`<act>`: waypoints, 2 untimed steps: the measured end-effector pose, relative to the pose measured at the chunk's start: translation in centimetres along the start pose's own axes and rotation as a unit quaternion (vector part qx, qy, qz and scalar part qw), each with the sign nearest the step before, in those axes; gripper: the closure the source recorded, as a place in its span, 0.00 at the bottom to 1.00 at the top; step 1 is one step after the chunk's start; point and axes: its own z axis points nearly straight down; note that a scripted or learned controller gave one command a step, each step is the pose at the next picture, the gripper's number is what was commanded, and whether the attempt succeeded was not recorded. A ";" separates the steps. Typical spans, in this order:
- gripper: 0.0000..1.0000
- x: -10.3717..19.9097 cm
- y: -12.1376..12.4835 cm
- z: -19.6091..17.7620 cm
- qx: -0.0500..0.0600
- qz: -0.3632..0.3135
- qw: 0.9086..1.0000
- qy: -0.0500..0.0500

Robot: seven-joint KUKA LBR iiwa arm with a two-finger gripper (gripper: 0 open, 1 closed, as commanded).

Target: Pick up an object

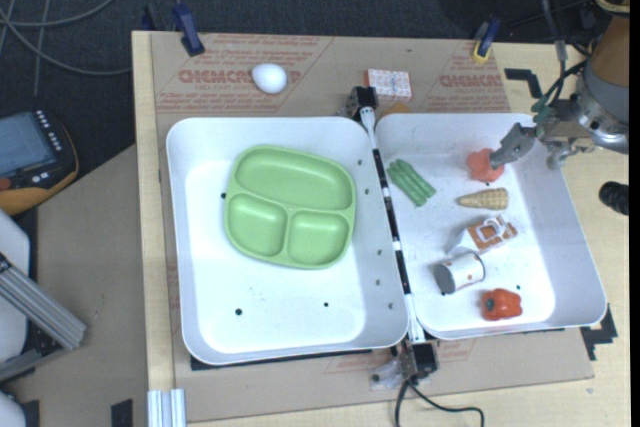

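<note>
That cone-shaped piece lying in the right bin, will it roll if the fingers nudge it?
The cone lies on its side on the smooth bin floor, so it would probably roll in an arc. It looks like light plastic and may skid. Its taper could slip from a pinch.

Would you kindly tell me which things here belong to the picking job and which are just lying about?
Job: gripper, pink toy, cone, green piece, cup, red pepper.
Lying about: green divided plate, white egg, blue clamps.

Gripper beside red toy; green tray in left bin.
</note>
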 end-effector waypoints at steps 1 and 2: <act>0.00 0.0 4.5 10.3 0.001 -0.001 1.000 0.000; 0.00 -2.2 7.7 13.1 0.000 0.000 1.000 0.000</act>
